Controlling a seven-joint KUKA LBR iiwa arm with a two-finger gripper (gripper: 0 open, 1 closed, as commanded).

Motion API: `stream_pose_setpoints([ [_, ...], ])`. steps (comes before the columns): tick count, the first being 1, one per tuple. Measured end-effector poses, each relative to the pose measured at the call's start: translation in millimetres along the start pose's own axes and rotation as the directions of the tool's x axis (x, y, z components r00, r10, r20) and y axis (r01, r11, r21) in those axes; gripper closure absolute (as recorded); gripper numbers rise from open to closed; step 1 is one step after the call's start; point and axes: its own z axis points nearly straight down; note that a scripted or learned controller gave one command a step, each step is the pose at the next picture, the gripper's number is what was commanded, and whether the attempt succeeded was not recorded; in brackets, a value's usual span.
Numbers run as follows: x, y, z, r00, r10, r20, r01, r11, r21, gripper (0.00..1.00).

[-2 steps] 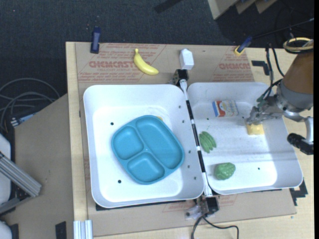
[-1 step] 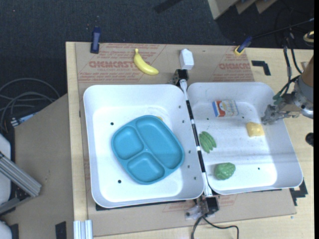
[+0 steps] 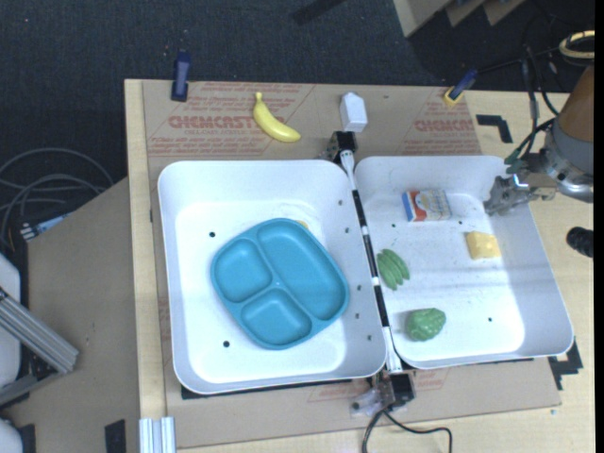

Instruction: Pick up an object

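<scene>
We observe two shallow white bins set side by side on a cardboard-covered bench [image 3: 236, 125]; the left bin [image 3: 189, 196] holds a blue divided tray [image 3: 276, 282] with three compartments, lying slightly rotated near the bin's centre; the right bin [image 3: 528, 300] holds four loose items, any of which may serve as the object to pick up. We note a small packet [image 3: 427, 204] with red, white and blue print near the bin's far wall; a yellow block [image 3: 483, 244] lies to the right of and nearer than the packet, well apart from it; a green leafy item [image 3: 393, 266] lies close to the divider between the bins; a second green lumpy item [image 3: 426, 324] lies nearer the front wall, apart from the first. The arm [image 3: 576, 149] enters from the right edge of the view; its gripper [image 3: 500, 196] sits over the right bin's far right corner, just beyond the yellow block and to the right of the packet; nothing is visible between its tips, and we cannot tell whether the claw is released or clenched at this resolution. Outside the bins, a yellow banana [image 3: 274, 121] rests on the bench beyond the left bin; a small white box [image 3: 354, 111] lies to its right, near the junction of the two bins.
</scene>
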Motion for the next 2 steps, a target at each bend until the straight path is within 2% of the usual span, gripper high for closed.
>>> stream_pose_setpoints([
  [1,0,0,0,1.000,0.000,0.000,0.000,1.000,0.001,0.00],
  [2,-14,-18,79,1.000,-0.001,-0.009,0.002,1.000,0.008,0.00],
])
